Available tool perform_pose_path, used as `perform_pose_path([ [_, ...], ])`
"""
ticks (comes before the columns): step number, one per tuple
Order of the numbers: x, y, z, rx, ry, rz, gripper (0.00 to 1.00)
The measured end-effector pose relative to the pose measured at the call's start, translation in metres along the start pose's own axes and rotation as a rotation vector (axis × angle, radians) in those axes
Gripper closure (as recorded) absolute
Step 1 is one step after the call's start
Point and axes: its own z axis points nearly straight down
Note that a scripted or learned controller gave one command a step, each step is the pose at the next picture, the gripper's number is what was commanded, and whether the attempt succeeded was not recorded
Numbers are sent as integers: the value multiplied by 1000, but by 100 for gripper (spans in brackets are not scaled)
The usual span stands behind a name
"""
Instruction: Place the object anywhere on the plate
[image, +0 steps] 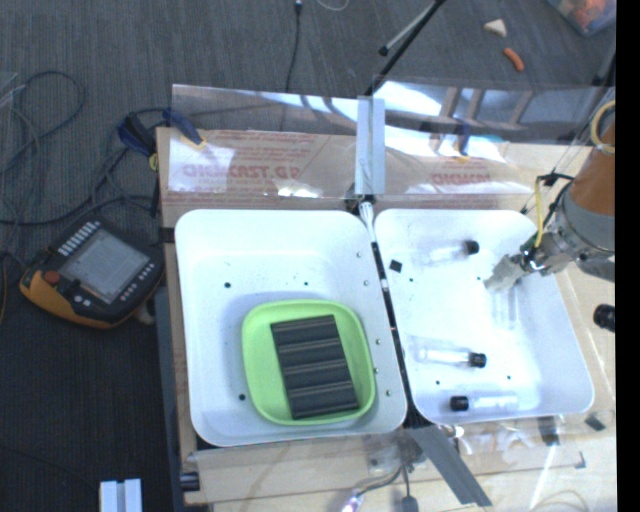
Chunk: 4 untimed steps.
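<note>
Two white bins side by side. In the left bin (200, 300), one green plate (258, 330) bearing one dark ribbed block (314, 366). In the right bin (560, 370), three clear black-capped tubes (452, 354), all well apart from the plate: one far, two near. Gripper (505, 275) low over the right bin; spread or pressed together, cannot tell.

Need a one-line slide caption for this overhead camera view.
Gripper over the right bin among clear, black-capped tubes; green plate with a dark ridged block in the left bin.
</note>
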Motion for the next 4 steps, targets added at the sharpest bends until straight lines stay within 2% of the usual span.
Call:
perform_pose_path([
  [1, 0, 0, 0, 0, 0, 0, 0],
  [3, 7, -24, -48, -1, 2, 92, 0],
  [4, 71, -46, -139, -2, 2, -11, 0],
])
